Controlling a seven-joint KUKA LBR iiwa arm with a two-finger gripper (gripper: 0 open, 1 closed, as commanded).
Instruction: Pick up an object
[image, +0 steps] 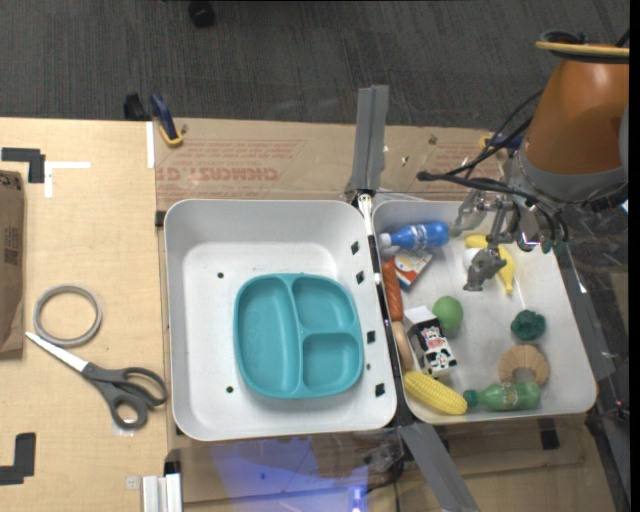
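Gripper (487, 268) is hovering in the right bin (575, 330) beside a banana (503, 268), finger state unclear. Banana's prob. light, smooth plastic w/ a curve; gripping across its middle is looking safest.

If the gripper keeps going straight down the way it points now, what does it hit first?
Most likely the yellow banana, which lies right beside the gripper in the right bin. From this slanted view, depth is unclear, so it may instead land on bare bin floor just left of the banana.
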